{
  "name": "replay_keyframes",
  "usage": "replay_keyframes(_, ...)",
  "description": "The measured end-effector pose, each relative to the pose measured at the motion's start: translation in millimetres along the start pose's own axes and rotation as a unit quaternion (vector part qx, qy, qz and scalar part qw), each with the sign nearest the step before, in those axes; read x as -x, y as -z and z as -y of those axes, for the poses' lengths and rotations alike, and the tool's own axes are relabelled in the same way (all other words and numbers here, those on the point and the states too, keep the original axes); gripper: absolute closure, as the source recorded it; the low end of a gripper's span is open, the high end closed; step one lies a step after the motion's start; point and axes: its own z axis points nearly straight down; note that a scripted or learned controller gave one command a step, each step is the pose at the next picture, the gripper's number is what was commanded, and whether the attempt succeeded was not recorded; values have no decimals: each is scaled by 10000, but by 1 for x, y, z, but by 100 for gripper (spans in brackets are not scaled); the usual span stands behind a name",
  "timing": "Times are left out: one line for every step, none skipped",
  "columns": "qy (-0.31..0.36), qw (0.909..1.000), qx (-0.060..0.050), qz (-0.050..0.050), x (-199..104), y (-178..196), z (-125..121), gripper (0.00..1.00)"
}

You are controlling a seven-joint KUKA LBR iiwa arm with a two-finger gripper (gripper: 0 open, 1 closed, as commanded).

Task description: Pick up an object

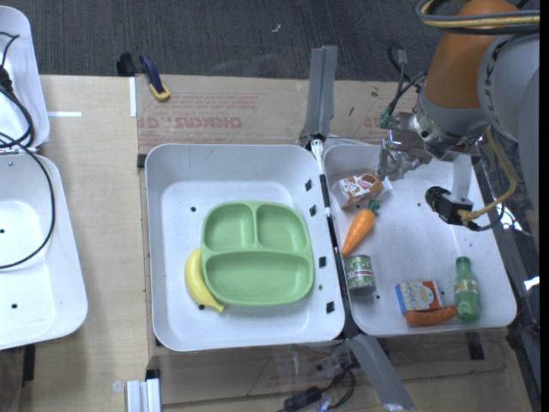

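Dark carpet lies behind my worktop (103, 136), where two white bins sit side by side. Left bin (167, 256) carries a green divided plate (257, 254) with a banana (200, 283) tucked against the plate's left edge. Right bin (493, 269) holds my likely target, the carrot (358, 230). It lies just below the small snack packet (358, 189), long axis slanted, leafy end up-right, tip down-left toward the can (359, 274). I judge it light, stiff and a bit slick; I would pinch across its thick middle. My pincer (396, 163) hovers just right of the packet; spread or pressed together, I cannot tell.
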Motion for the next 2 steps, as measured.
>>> replay_keyframes(-1, 10000, -7, 2, 0, -1, 0, 0)
replay_keyframes(-248, 9997, 84, -10, 35, -96, -3, 0)
